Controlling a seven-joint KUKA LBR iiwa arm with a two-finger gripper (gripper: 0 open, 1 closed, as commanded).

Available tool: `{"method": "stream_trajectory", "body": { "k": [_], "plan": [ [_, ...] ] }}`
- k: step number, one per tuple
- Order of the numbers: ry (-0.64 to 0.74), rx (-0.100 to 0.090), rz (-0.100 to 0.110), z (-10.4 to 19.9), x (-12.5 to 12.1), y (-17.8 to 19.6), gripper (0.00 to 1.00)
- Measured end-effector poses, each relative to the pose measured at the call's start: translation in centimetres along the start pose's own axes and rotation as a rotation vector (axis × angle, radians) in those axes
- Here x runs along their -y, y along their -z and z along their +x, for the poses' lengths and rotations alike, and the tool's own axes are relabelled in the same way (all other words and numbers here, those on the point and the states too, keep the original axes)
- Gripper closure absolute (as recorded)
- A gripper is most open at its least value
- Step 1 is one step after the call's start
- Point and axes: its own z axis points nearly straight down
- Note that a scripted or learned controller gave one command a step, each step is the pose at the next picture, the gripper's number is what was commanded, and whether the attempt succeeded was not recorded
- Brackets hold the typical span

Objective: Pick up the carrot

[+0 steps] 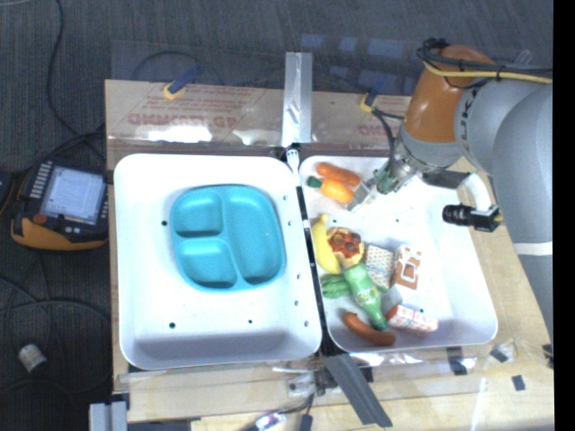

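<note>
right bin: this is where all the food toys are. The carrot is up at about 11 o'clock in this bin, really two orange pieces lying side by side, tight against the back left corner.
rest of the right bin: a yellow banana along the left wall, with a round pizza-looking thing touching it. Just below those, a green bottle lying tilted over something green. A waffle-ish square and a small red and white box sit near the middle. Down at 6 o'clock there's a sausage, and another small box beside it.
left bin: has a blue divided plate in it, three compartments, sitting roughly in the centre.
tool: hangs over the back of the right bin, tip just to the right of the carrot, very close or maybe touching. Honestly can't tell how it's set, too small and blurry, and I don't see anything in its grip.
arm: comes in from 2 o'clock, orange band above the wrist, grey body off to the right.
counter: wood-ish top, with a clear plastic sheet behind the bins and a metal strip standing between them at 12 o'clock.
room: dark carpet floor, some cables, and a handheld pendant with a screen lying at 9 o'clock.
</note>
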Motion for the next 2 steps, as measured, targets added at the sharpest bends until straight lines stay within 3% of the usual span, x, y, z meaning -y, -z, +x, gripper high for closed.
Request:
{"method": "stream_trajectory", "body": {
  "k": [1, 2],
  "plan": [
    [-0.001, -0.002, 0.001, 0.1, 0.0, -0.1, 0.0],
    [-0.2, -0.003, -0.006, -0.9, 0.4, -0.6, 0.0]
  ]
}}
